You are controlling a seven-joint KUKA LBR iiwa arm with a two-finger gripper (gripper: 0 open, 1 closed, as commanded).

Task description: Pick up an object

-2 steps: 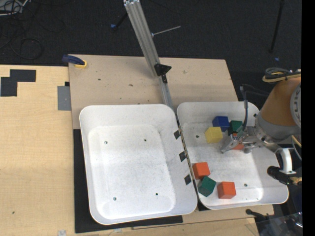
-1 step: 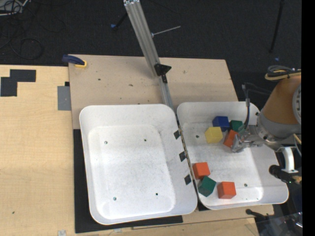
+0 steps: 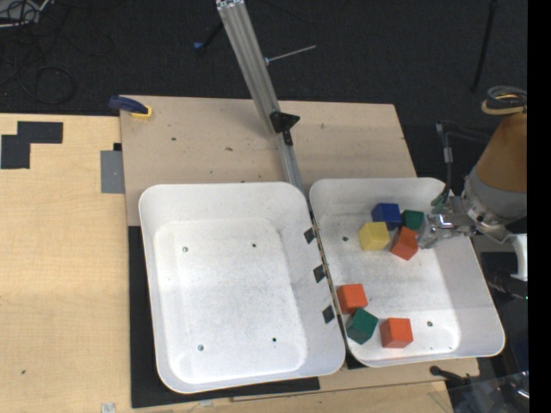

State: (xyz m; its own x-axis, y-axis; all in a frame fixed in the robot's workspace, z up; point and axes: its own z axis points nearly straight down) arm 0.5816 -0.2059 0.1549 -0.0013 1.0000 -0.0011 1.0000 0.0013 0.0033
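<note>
Fingers (image 3: 433, 227), spread unclear, are hovering beside the red cube (image 3: 404, 244); centring over it before closing is looking wisest.

Two white bins (image 3: 232, 368); three orange blocks (image 3: 351, 298), two green (image 3: 362, 326), one yellow (image 3: 374, 236), one blue (image 3: 386, 213).

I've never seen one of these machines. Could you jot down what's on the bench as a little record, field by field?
arm: grey, orange band, reaching in from the right
gripper: at the right bin's upper right, beside the upper blocks
left bin: white, shallow
right bin: white, holds seven blocks
upper cluster: blue block, yellow block, green block, red block
lower cluster: orange block, dark green block, second red block
held: nothing seen between the fingers
</note>
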